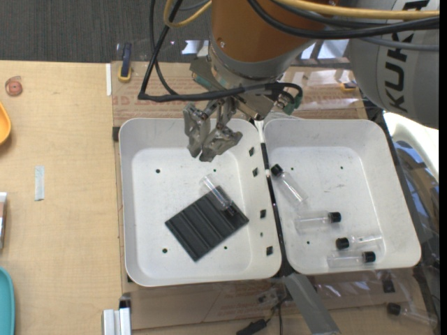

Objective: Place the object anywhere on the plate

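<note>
**Gripper Above Left Bin, Vial Resting on Plate**

Where the bench extended to the far left, a light wooden tabletop (63, 187) carried a small grey strip (39, 183) lying flat, with an orange rim (3, 128) and a teal rim (5, 302) cut off by the left edge. A blue-handled clamp (125, 60) stood at the rear, near the back left corner of the bins.

The shallow white left bin (140, 257) held a dark ribbed rectangular plate (202, 227), lying flat and turned at an angle near the bin's centre. A clear plastic vial with a dark cap (218, 195) lay on its side across the plate's upper corner, its clear end projecting past the plate edge toward the rear and its capped end on the plate.

The grey two-finger gripper (209, 149) hung over the rear part of the left bin, above and apart from the vial. Its fingers were close together at the tips, and nothing was visible between them. The orange band of the arm (265, 19) rose above it.

The shallow white right bin (391, 187) adjoined the left bin. It contained four further clear vials with black caps: one (286, 183) near the dividing wall, one (318, 220) near the centre, and two (356, 243) (349, 259) toward the front right corner.
</note>
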You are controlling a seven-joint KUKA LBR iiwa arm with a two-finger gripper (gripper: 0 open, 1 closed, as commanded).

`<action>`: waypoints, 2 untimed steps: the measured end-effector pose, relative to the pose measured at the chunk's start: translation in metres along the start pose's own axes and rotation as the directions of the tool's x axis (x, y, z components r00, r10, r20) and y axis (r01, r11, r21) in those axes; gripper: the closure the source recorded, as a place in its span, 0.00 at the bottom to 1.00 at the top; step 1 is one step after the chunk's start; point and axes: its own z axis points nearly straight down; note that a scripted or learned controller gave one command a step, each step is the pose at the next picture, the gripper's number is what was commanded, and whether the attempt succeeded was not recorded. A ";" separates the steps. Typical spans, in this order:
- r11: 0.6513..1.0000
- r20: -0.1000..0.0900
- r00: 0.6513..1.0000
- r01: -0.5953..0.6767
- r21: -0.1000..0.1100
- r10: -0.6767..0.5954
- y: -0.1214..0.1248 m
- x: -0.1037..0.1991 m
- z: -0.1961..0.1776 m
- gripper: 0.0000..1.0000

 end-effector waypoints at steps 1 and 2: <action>0.996 0.003 0.996 0.090 0.002 -0.090 -0.036 -0.003 -0.034 1.00; 0.981 0.001 0.981 0.194 0.001 -0.194 -0.003 0.000 -0.034 1.00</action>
